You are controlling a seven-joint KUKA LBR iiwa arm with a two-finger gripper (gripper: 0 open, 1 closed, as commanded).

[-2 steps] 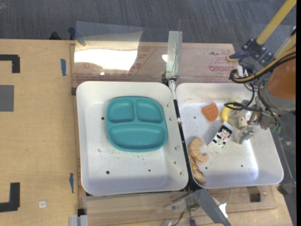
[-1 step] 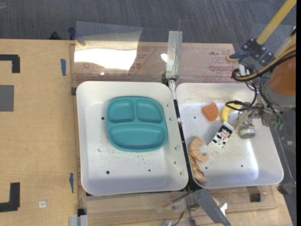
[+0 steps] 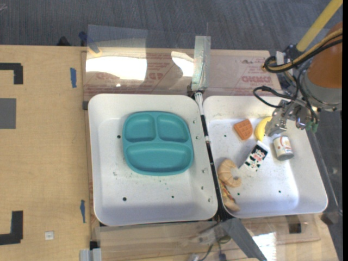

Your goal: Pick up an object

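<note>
- Claw (image 3: pixel 280 121) sits over the far-right part of the right bin (image 3: pixel 310 200), metal tips pointing down-left. Can't tell if it's released or clenched; tips too small and cluttered by cables.
- Nothing visibly between the tips, so I don't count anything as held.
- Candidates to pick, all in the right bin: yellow banana-like piece (image 3: pixel 262 128) just left of the claw, small can (image 3: pixel 283 147) just near of it, orange block (image 3: pixel 243 129) further left, black-and-white box (image 3: pixel 255 157) towards the middle, tan crumpled thing (image 3: pixel 229 174) by the bin's left wall.
- Risk 1: banana and can both sit v. close to the claw. A descent between them prob. nudges one away instead of catching it.
- Risk 2: can lies on its side and looks round, so it could roll or squirt out if pinched off-centre.
- Risk 3: the box nearly touches the can; a grab at either may drag the other.
- Left bin (image 3: pixel 103 200) holds a teal divided plate (image 3: pixel 157 143), well apart from the arm; no hazard there.
</note>
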